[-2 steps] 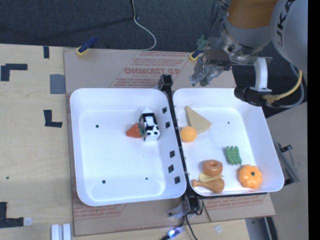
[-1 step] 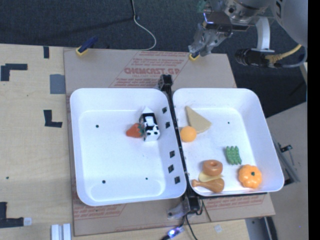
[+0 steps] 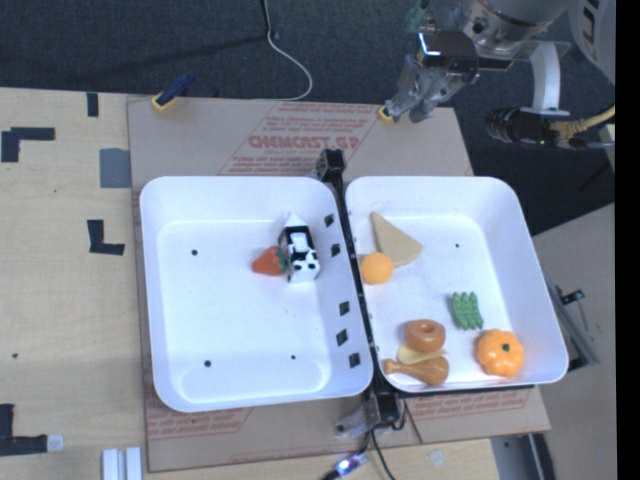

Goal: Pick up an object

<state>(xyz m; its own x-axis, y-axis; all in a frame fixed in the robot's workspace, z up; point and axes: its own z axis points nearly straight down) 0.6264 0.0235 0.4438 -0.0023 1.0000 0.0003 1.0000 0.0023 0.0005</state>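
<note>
Gripper (image 3: 410, 103) hangs above the far edge of the cardboard sheet (image 3: 200, 138), beyond the back rim of the right bin (image 3: 520, 218), near the small yellow clip (image 3: 385, 113) at the sheet's corner. Nothing is visible between its fingers; how far apart they stand cannot be told from this angle.

Left bin (image 3: 160, 298): a black-and-white milk carton toy (image 3: 298, 251) sits right of centre, touching an orange-red carrot piece (image 3: 267, 262) on its left. Wide bare floor to the left and along the near side; only a narrow strip between the carton and the divider wall.

Right bin:
- tan cheese wedge (image 3: 397, 239) near the back left, just beside the divider
- orange ball (image 3: 376, 268) touching the wedge's near edge, close to the divider
- doughnut (image 3: 425, 334) lying on top of a chicken drumstick (image 3: 420, 370), near the front rim
- green ridged piece (image 3: 465, 310), right of the doughnut, apart from it
- small pumpkin (image 3: 499, 353), close to the front right rim

Open floor in the right bin's centre and back right corner. Pumpkin and drumstick are crowded by the front wall.

Writing: red print on the cardboard behind the bins, partly legible, reads roughly "CHEMCAST GP"; smaller lines under it too faint to read. Blue-and-yellow clip (image 3: 172, 90) at the sheet's far left corner.
</note>
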